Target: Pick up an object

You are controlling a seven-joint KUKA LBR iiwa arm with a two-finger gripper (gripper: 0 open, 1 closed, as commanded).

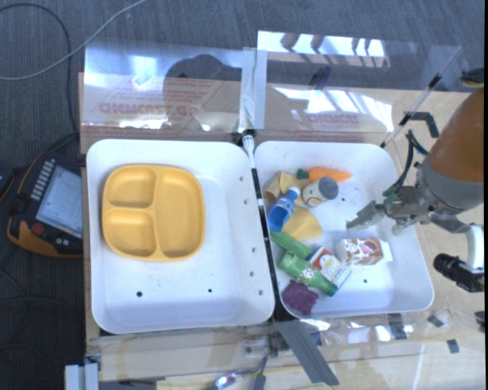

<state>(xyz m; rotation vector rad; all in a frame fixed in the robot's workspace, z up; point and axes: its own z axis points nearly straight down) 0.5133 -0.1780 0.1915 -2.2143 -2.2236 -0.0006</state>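
Right bin (407,295) holds the clutter, heaped toward its left wall, so the arm entering from the right meets open floor first. Tool (372,216) sits low over the bin's right half, tip aimed left; whether it is wide or narrow I cannot tell. Nearest candidate is the packet (363,250), just near of the tool. Yellow tray (154,212) lies alone in the left bin (114,311).
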